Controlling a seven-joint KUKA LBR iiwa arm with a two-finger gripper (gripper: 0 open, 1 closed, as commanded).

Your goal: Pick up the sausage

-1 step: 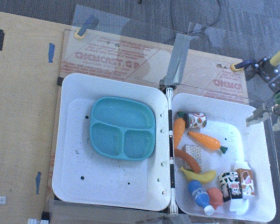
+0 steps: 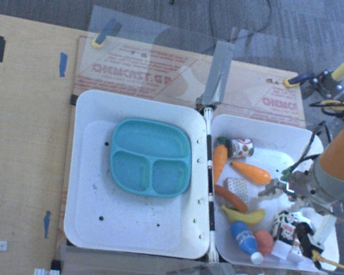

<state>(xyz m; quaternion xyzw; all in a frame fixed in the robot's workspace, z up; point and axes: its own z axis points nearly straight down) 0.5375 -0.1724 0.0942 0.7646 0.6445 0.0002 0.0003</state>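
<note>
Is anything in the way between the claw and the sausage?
Nothing sits in the way. The reddish-brown toy sausage lies in the right white bin, with a yellow toy banana just below it and an orange toy carrot above. The claw hangs to its right, over bare bin floor.

Pale wooden bench point(image 2: 10, 158), two shallow white bins side by side — left bin point(image 2: 79, 216), right bin point(image 2: 290, 138)

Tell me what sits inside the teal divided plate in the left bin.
Nothing sits inside the teal plate: all three compartments show bare. It rests flat on the left bin, so whatever lies beneath it is covered.
</note>
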